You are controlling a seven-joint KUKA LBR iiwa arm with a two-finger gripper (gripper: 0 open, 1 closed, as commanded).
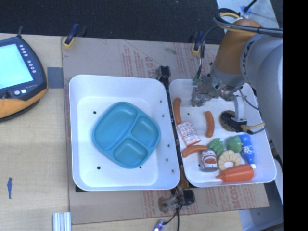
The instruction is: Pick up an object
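A: Anything lifted yet?

B: No; the fingers [198, 100] hang low in the right bin [269, 177]; I cannot tell their spread or hold; the sausage [209, 123] lies just beside them, ungrasped.

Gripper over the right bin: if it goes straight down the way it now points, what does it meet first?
Probably bare bin floor. The gripper hangs over the upper part of the right bin, between the upper sausage and another sausage, over neither. Depth is unclear from this slant.
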